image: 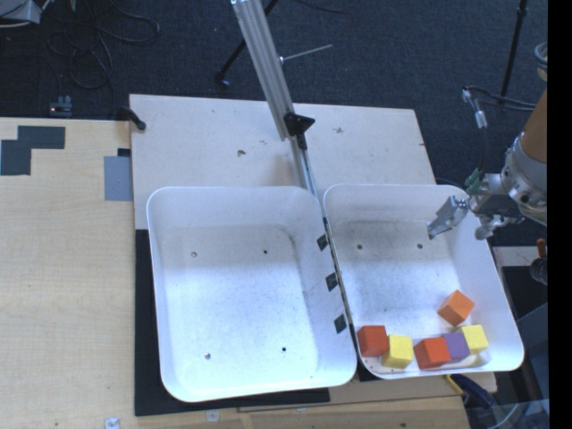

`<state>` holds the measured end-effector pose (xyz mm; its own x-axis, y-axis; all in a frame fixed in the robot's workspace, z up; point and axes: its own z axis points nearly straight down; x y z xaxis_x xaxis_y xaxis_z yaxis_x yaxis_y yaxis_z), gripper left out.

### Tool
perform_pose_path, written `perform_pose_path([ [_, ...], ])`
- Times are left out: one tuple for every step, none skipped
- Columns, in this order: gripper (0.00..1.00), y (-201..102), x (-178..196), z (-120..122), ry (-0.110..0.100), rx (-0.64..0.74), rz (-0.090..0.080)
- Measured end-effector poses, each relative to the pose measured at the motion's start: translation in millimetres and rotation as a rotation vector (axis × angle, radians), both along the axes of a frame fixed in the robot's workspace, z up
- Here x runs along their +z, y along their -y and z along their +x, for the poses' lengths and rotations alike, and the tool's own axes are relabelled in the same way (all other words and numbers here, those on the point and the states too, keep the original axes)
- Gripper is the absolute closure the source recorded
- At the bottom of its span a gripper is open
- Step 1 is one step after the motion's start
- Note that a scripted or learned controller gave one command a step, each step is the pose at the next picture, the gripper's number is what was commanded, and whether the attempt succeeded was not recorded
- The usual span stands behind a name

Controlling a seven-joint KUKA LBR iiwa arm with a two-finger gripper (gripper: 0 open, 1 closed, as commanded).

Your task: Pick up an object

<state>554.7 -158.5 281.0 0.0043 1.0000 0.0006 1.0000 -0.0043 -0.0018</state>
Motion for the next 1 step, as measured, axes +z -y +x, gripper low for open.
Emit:
perform_pose_path([
  [0.0, 37.0, -70.9, -43.5, -0.009, -0.001, 0.002],
])
